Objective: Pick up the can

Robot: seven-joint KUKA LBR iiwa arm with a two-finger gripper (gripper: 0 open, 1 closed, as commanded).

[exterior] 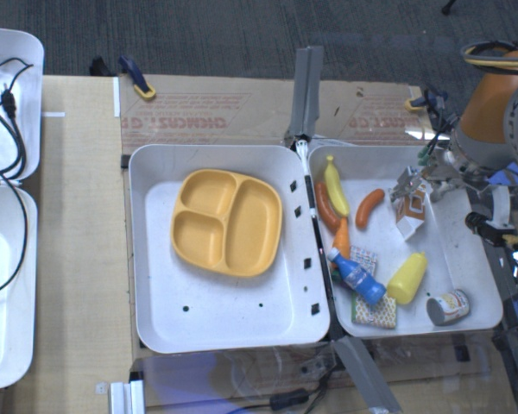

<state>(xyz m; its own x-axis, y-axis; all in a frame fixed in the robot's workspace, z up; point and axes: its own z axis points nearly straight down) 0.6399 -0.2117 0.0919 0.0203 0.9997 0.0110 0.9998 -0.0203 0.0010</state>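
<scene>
The can (pixel 449 306) lies on its side in the front right corner of the right bin (pixel 479 257), with its grey end facing left and a pale label around it. My gripper (pixel 412 198) hangs over the back part of that bin, well behind the can and somewhat to its left. The arm reaches in from the right edge with its orange band (pixel 488 110) above the wrist. A yellow squeeze bottle (pixel 407 278) lies just left of the can.
The right bin also holds a banana (pixel 335 186), two sausages (pixel 369 207), a carrot (pixel 341 236), a blue bottle (pixel 360 279) and a green-edged sponge (pixel 375 312). The left bin (pixel 155 300) holds a yellow divided plate (pixel 227 222). A grey divider (pixel 306 93) stands between the bins.
</scene>
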